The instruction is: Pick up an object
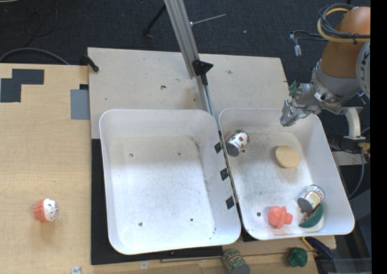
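Observation:
The right bin (329,146) holds several objects: a tan round disc (288,156), a small red-and-white ball-like toy (237,141) near the divider, a coral-red lump (279,216), a small can (311,196) and a dark green piece (313,219) at the front right. My gripper (290,114) hangs over the bin's back right corner, above and behind the tan disc, with nothing seen between its fingers. The arm's orange band (355,22) is at the far right.
The left bin (115,164) lies beside the right one. A metal bar (184,31) slants down from the back to the divider. A red-and-white toy (46,210) sits on the wooden bench at left. A can (233,260) and a green thing (296,257) lie in front of the bins.

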### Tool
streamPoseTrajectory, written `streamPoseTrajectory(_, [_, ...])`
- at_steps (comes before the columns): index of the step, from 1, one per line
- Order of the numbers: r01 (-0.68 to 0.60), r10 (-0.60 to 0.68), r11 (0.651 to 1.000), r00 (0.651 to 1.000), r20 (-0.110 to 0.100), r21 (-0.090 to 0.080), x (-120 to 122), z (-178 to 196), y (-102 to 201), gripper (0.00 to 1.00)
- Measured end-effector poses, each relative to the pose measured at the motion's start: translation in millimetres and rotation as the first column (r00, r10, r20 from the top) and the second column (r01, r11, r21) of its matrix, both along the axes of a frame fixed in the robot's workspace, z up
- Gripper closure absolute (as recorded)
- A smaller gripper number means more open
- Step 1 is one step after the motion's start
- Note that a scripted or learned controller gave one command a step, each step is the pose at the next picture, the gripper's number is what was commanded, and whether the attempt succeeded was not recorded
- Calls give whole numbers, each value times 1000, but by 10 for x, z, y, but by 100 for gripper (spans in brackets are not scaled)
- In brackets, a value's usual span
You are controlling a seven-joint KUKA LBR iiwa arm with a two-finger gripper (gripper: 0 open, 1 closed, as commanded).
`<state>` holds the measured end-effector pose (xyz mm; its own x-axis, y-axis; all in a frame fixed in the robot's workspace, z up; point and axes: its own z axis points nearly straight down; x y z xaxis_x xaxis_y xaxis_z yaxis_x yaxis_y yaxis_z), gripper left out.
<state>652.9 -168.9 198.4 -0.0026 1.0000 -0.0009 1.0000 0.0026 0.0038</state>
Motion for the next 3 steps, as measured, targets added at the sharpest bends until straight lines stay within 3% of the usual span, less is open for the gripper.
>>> streamPoseTrajectory(1, [3, -3, 1000, 1000, 2, -1, -3, 609, -78, 100])
streamPoseTrajectory(3, [-1, 1, 1000, 1000, -9, 3, -275, 392, 996, 100])
